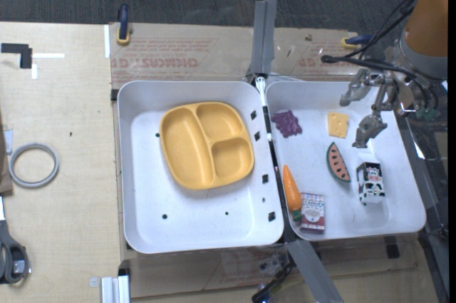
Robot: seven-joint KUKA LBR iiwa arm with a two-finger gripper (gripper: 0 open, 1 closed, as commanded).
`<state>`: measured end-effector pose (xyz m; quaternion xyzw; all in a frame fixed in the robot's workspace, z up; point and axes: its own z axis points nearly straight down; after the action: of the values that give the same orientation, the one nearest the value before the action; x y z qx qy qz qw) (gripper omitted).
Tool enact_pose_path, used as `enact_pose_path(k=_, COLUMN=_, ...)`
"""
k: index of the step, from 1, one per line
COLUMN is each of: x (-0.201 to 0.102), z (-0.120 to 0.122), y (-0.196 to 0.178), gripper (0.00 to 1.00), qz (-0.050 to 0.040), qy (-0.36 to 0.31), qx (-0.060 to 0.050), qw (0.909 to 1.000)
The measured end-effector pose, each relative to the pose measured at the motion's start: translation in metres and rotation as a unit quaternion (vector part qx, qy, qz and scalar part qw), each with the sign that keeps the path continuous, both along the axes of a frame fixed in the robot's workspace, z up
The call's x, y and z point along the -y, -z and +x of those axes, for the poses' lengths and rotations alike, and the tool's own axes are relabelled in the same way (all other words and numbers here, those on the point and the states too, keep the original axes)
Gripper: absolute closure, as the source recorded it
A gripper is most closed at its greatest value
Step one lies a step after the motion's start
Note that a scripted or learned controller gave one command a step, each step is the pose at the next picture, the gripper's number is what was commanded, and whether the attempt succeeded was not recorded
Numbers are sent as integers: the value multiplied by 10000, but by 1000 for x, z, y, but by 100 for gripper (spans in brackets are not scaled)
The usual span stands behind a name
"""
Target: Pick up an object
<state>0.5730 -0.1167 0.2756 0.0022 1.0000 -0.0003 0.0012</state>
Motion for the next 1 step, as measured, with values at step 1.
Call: enact_pose_path(k=1, x=26, z=16, y=183, gripper=0, qz=2, qy=1630, qx=4, qw=9866)
